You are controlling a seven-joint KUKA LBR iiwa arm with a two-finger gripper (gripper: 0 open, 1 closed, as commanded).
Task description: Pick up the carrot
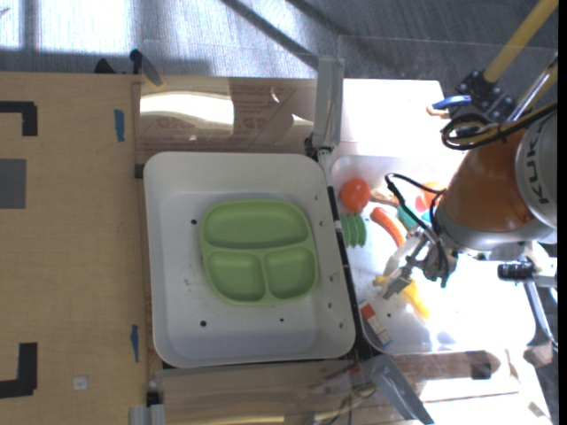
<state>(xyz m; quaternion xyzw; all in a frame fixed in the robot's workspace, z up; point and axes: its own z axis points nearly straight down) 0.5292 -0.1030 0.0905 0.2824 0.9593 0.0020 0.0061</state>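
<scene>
at the left of the frame sits a white bin [168, 264] holding a green divided plate [259, 251] with three compartments. just right of the bins' shared edge, in the right bin [390, 162], lie a ribbed green piece [355, 229] and above it an orange-red round fruit, likely a tomato [355, 193]. right again, near mid-frame height, is the carrot [387, 226]: a short orange stick lying at a slant, its lower right end toward the gripper [409, 268]. it looks like a toy, so probably light, stiff and smooth, apt to slip or roll; the best hold seems across its narrow middle, jaws square to its length. the gripper hangs just below and right of it, over a yellow piece [415, 300]. whether its fingers are spread or closed cannot be told, and nothing is seen between them.
</scene>
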